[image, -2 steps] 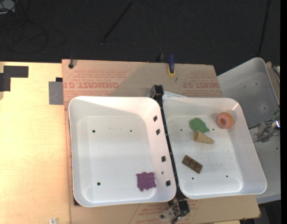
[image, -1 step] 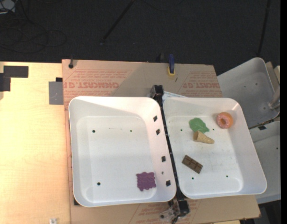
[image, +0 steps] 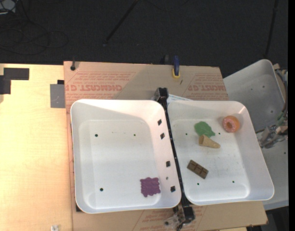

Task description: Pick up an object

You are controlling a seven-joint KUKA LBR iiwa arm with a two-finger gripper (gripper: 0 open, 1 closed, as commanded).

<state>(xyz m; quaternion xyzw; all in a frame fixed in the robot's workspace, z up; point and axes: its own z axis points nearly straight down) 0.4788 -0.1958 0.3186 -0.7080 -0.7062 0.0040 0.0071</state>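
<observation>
The left white bin (image: 85, 129) holds a purple, bumpy flat piece (image: 150, 186) near its front right corner. In the right white bin (image: 253, 177) lie several small objects. A pink ring like a doughnut (image: 230, 123) rests near the back right. A green flat piece (image: 203, 128) lies left of it, with a tan wedge (image: 209, 142) touching its front edge. A brown chocolate-bar piece (image: 197, 169) sits alone toward the front left of that bin.
Both bins rest on a cardboard sheet (image: 114, 83) held by a blue clamp (image: 176, 67) at the back. Black clips (image: 162, 135) line the seam between the bins. A grey metal plate (image: 255, 83) with cables (image: 275, 131) stands at the right. Pale wooden bench (image: 27, 148) spreads to the left.
</observation>
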